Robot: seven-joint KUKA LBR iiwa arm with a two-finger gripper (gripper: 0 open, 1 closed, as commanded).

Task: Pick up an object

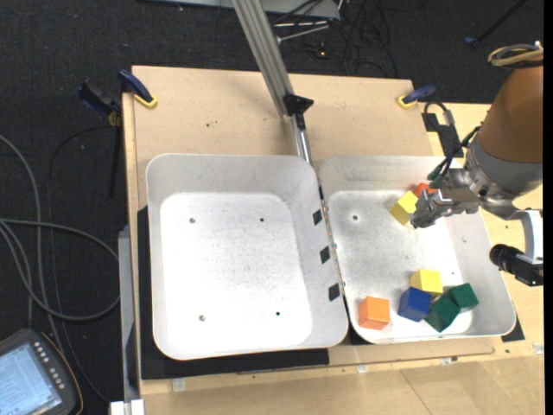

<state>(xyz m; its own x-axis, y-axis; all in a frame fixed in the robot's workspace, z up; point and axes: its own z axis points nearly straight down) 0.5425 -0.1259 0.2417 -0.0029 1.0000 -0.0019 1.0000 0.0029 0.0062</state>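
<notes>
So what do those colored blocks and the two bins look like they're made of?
Colored blocks: probably painted wood or plastic; solid matte colors and crisp edges, can't tell which. Bins: likely molded white plastic, judging by rounded corners and raised rims, with a scuffed, speckled floor.

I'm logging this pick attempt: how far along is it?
Done: the arm has reached over the right bin, with the gripper at a yellow block near the back. In hand: unclear, since I can't tell whether that block is gripped or merely touched. Left: a confirmed lift. The orange block, blue block, second yellow block and two green blocks lie at the front.
</notes>
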